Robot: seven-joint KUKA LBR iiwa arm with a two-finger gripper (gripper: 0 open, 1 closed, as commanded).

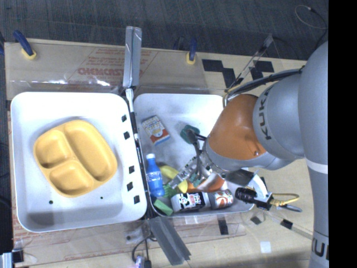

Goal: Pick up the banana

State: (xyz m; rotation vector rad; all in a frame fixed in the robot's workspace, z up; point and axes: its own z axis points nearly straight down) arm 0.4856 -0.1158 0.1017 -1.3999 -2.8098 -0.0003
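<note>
The banana [169, 172] shows as a short yellow piece among the clutter in the right bin [178, 102], just right of a blue bottle [154, 176]. My gripper [191, 176] is low over that clutter, right beside the banana's right end and seemingly touching the pile. The wrist and the orange band hide most of what lies under and to the right of the gripper. I cannot see anything clearly held.
A small carton [154, 129] and a dark green object [189, 132] lie further back in the right bin. A labelled bottle [196, 200] and a green block [163, 206] lie along its front wall. The left bin [22, 110] holds a yellow divided plate [75, 156].
</note>
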